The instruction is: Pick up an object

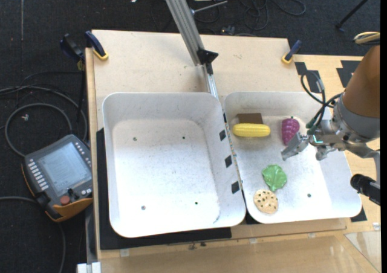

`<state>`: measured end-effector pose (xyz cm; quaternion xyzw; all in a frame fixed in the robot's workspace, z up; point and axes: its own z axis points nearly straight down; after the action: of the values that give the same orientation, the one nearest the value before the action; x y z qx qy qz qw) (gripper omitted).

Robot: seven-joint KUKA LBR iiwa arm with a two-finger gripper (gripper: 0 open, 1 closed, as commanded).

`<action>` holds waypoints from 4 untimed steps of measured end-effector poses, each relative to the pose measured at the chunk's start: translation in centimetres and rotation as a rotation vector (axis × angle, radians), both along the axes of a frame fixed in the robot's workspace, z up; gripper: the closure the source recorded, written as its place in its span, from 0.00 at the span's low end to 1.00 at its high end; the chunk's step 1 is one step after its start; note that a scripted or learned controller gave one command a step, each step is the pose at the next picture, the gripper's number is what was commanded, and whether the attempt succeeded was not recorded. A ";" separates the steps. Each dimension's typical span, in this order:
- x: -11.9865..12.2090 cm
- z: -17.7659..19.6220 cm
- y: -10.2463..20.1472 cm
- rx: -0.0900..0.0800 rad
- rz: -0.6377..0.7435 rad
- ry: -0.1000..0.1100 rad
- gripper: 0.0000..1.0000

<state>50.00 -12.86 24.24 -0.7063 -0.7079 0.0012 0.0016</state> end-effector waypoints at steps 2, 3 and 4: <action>0.5 -5.7 0.8 0.001 -0.002 0.002 0.00; -0.1 -12.1 0.9 0.001 -0.004 0.003 0.00; 0.0 -14.7 0.9 -0.001 -0.003 -0.005 0.00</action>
<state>49.97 -11.97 9.54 -0.7076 -0.7067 -0.0002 -0.0005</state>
